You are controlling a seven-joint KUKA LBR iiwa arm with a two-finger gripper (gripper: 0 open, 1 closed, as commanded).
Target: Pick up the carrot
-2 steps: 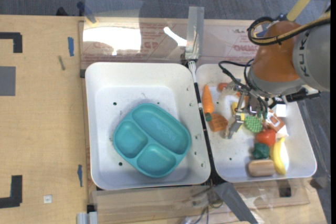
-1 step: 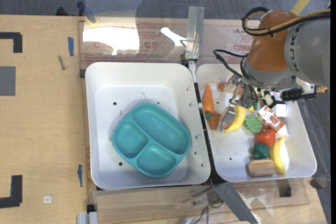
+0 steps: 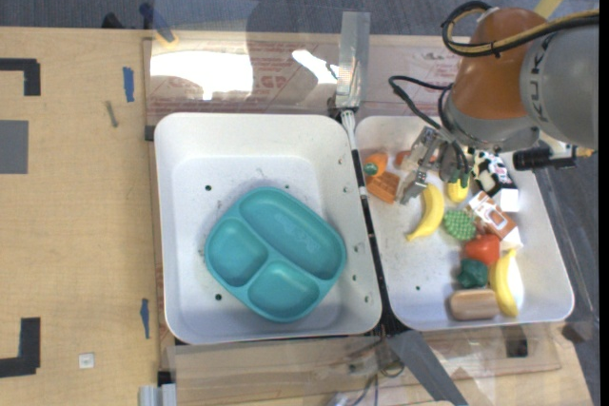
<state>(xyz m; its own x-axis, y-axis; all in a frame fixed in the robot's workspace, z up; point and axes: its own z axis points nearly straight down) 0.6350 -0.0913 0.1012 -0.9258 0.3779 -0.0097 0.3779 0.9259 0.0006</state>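
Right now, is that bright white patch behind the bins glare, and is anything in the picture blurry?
Camera view: yes, light glares off the clear sheet behind the left bin; the teal tray looks sharp, while the toys around the claw are small and soft, and the carrot shows as an orange blob.

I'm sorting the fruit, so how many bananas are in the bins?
2. One banana lies mid right bin, beside the end effector; another banana lies near its lower right corner. More could hide under the arm.

Bench (image 3: 67,233) bearing two white bins (image 3: 181,223)
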